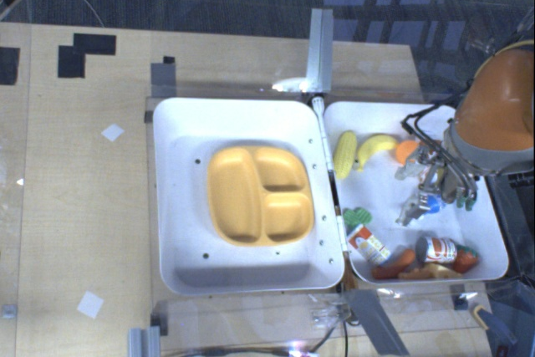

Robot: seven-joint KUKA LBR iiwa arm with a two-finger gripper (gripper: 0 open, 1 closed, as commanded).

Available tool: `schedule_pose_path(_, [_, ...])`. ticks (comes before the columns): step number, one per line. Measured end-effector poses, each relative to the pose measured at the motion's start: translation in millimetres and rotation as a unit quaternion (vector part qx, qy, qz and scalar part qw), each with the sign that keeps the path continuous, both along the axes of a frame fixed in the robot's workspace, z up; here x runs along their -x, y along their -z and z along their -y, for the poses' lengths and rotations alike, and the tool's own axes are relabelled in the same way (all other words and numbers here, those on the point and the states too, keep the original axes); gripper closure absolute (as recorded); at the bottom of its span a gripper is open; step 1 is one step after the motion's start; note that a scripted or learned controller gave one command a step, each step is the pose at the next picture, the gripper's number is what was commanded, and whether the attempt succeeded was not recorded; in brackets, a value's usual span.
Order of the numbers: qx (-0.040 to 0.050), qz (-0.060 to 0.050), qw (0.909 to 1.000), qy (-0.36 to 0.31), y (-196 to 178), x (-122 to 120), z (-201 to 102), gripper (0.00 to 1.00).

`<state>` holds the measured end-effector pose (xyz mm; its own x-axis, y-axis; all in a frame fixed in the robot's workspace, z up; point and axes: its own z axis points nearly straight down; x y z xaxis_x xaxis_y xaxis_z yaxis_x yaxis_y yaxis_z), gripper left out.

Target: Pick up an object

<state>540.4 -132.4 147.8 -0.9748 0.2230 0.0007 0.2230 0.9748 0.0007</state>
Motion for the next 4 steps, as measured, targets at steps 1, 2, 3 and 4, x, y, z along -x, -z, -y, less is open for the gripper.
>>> schedule_pose_path(1, [0.0027, 0.008, 0.9994, -0.033, 57.9, -41.9, 65.9, 0.00])
schedule_pose_path(2, [0.0022, 0.007, 0.9994, -0.033, 58.9, -41.3, 65.0, 0.00])
schedule_pose_path(3, [0.0016, 0.005, 0.9957, 0.093, -17.7, 46.5, 74.1, 0.00])
schedule_pose_path(4, [0.0000, 0.005, 0.9599, 0.280, -12.3, -44.5, 63.6, 0.00])
